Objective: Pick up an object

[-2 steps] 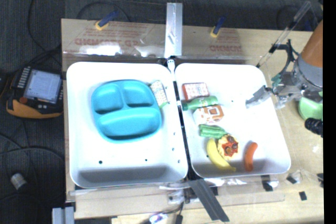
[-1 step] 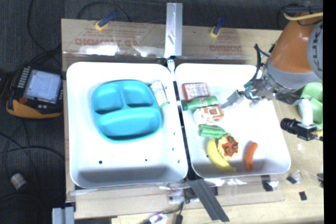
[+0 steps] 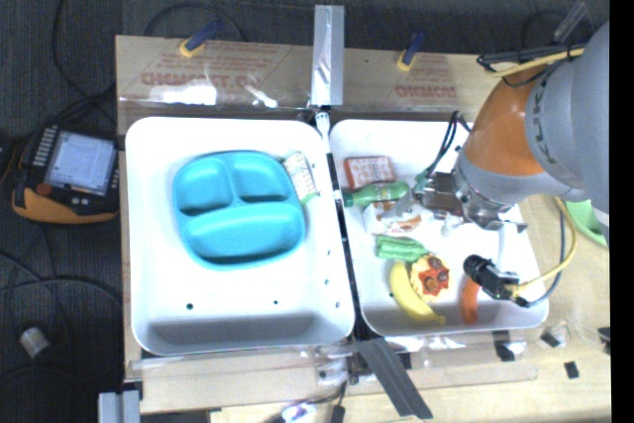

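Note:
My gripper (image 3: 424, 200) hangs low over the middle of the right bin (image 3: 515, 243), at the end of the grey arm with its orange band (image 3: 500, 139). Just left of it a green bottle-shaped item (image 3: 376, 194) lies next to a red-brown packet (image 3: 367, 169). In front of the gripper lie a green pod (image 3: 399, 248), a yellow banana (image 3: 406, 292), a red and orange toy (image 3: 432, 275) and an orange carrot (image 3: 469, 302). Nothing is seen lifted off the bin floor.
The left bin (image 3: 158, 292) bears a blue divided plate (image 3: 238, 208) and a small white and green packet (image 3: 302, 176) near the dividing wall. A metal post (image 3: 328, 54) stands behind the bins. A handheld device (image 3: 69, 168) lies on the floor at the left.

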Motion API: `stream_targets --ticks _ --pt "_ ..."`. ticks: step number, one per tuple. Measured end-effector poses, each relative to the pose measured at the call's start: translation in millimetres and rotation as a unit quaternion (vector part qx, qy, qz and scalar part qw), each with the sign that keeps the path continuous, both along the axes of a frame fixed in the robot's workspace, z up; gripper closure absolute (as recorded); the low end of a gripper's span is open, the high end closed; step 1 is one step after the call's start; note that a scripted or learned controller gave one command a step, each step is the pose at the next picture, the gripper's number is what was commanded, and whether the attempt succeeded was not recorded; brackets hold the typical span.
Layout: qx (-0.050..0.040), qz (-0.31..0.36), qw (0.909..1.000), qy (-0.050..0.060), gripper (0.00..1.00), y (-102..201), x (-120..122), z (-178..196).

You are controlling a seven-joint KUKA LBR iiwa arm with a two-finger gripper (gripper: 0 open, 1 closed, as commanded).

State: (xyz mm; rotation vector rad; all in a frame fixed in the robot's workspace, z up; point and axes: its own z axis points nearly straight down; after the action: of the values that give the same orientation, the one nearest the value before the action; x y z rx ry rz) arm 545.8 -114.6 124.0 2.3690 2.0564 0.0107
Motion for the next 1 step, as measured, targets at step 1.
stream_targets --ticks 1 --pt "0.001 -0.049 0.9986 -0.018 0.0 8.5 23.5 -14.6"
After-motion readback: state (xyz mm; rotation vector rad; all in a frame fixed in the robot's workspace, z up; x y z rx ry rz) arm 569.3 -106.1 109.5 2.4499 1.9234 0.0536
